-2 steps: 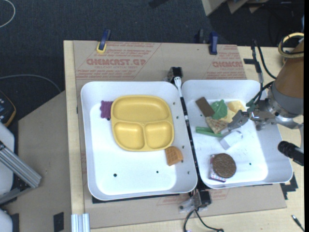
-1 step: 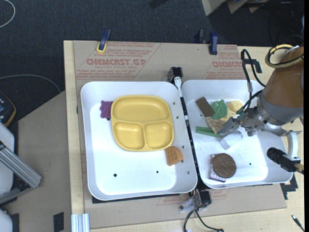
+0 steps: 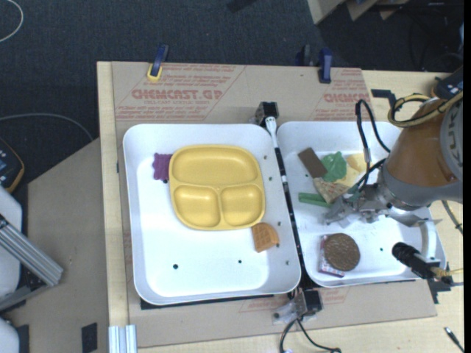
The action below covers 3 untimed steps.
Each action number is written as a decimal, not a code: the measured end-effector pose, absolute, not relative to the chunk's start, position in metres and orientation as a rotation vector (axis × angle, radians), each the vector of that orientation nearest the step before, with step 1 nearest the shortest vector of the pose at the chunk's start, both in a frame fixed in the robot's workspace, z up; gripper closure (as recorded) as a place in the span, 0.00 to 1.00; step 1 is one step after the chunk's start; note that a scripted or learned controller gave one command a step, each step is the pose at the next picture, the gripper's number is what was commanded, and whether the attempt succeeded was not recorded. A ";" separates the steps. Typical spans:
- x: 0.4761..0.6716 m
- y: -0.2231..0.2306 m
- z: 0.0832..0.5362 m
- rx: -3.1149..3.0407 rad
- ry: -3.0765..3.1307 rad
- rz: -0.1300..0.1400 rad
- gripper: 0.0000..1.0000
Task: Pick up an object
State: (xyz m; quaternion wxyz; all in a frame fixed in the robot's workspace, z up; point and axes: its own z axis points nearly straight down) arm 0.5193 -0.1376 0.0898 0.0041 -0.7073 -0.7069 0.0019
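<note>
Here, my pincer (image 3: pixel 344 210) hangs low over the right bin (image 3: pixel 383 271), among the small objects piled there.

From the left: the left bin (image 3: pixel 147 197) holds a yellow divided tray (image 3: pixel 217 184), a purple piece (image 3: pixel 161 166) touching the tray's left edge, and an orange-brown block (image 3: pixel 265 237) just beside its lower right corner. Across the divider, the right bin carries a brown bar (image 3: pixel 310 161), a green object (image 3: pixel 335 166), a tan wedge (image 3: pixel 330 190) and a pale yellow piece (image 3: pixel 355 162) clustered near its top, with a round brown disc (image 3: pixel 341 251) lying apart toward the front. My pincer sits between the cluster and the disc, its tip near the wedge; I cannot tell whether it is wide or narrow, and nothing shows gripped in it. My arm (image 3: pixel 423 157) reaches in from the right.
</note>
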 end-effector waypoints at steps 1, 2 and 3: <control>0.519 -0.137 0.084 -2.218 -2.217 0.003 0.00; 0.519 -0.137 0.095 -2.222 -2.218 0.000 1.00; 0.528 -0.134 0.154 -2.225 -2.227 -0.004 1.00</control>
